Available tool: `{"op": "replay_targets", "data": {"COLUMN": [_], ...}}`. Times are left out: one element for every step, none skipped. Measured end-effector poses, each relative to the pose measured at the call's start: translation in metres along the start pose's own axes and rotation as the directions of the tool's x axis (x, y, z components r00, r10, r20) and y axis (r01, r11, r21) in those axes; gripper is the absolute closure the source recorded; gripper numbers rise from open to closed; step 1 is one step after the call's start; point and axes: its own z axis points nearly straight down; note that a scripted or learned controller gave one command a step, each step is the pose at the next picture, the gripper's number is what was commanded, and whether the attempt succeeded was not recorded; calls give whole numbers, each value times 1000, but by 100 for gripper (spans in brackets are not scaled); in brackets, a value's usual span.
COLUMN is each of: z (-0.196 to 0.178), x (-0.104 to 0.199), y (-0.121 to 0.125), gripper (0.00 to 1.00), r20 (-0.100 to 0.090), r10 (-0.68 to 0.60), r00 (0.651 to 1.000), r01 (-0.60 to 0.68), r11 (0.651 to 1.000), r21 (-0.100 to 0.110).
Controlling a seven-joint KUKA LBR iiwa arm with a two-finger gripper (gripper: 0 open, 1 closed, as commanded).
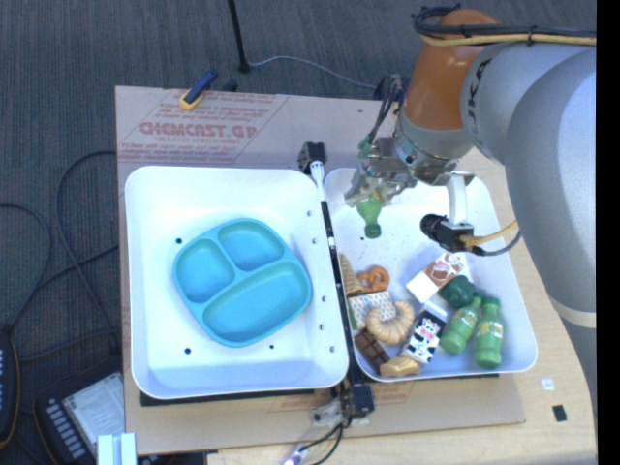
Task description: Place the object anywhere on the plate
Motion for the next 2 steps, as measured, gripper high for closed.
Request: {"op": "replay_targets", "data": {"z": [6,-156], "x": [-117,-135], "y": [23,24], "gripper": [100,100], "r20": [2,2], "r10": [4,1], "r00": [1000,1000], "r01": [-4,-1], "r11": [1000,1000], "r21": [1,-5]}}
